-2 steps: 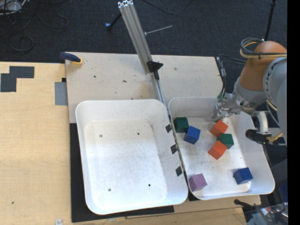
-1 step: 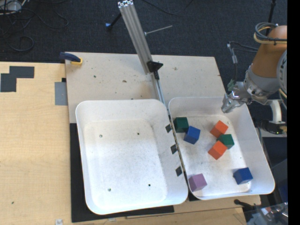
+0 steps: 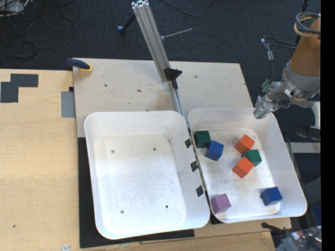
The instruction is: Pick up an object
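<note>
The gripper (image 3: 261,110) hangs at the upper right corner of the right bin (image 3: 293,192), over its rim; whether it is wide or narrow cannot be told; nothing shows in its grasp. The blocks lie lower left of it: an orange block (image 3: 244,143) nearest, a green block (image 3: 254,157) touching a second orange block (image 3: 242,167); toward the divider, a dark green block (image 3: 202,138) beside a blue block (image 3: 214,150); a purple block (image 3: 220,203) and another blue block (image 3: 271,195) at the bottom. The left bin (image 3: 104,140) sits alongside.
</note>
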You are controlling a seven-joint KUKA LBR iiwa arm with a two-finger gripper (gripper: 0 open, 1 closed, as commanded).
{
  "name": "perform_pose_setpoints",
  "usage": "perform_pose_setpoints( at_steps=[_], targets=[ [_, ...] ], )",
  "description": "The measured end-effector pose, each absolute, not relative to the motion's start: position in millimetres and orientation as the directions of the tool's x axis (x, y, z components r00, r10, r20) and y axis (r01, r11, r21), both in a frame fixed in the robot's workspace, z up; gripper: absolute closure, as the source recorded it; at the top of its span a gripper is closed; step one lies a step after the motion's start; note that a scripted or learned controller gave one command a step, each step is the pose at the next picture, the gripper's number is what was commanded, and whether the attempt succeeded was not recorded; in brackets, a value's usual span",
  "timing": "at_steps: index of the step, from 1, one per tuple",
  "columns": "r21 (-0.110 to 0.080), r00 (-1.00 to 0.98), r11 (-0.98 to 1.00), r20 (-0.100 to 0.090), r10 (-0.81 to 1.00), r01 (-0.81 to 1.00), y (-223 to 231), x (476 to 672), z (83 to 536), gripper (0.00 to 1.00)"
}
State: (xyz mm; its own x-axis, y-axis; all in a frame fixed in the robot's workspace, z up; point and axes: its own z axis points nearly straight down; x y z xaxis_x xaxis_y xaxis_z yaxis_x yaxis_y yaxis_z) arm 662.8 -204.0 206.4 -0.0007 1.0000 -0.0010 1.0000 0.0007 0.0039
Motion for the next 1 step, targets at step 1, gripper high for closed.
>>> perform_pose_setpoints(
  at_steps=[1],
  targets=[
    [-0.002,-0.005,0.005,0.003,1.0,1.0,-145.9,656.3,218.5,1.0]
  ],
)
